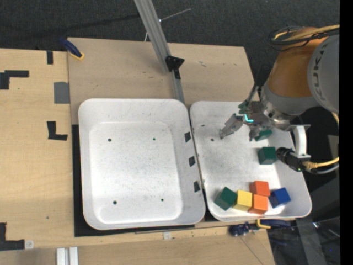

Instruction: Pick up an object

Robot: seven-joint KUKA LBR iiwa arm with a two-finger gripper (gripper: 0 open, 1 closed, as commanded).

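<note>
My gripper (244, 130) hangs over the upper part of the right bin (220, 159), its two fingers spread open with nothing between them. A dark green block (267, 155) lies alone just below and to the right of the gripper, apart from it. Along the bin's front edge sits a cluster: a green block (225, 197), a yellow block (244, 199), two orange blocks (260, 188) (259, 203) and a blue block (280, 196).
The left bin (132, 164) stands beside the right one, their rims touching. A slanted metal pole (157, 29) crosses the bench behind the bins. Cables (309, 164) hang at the arm's right side.
</note>
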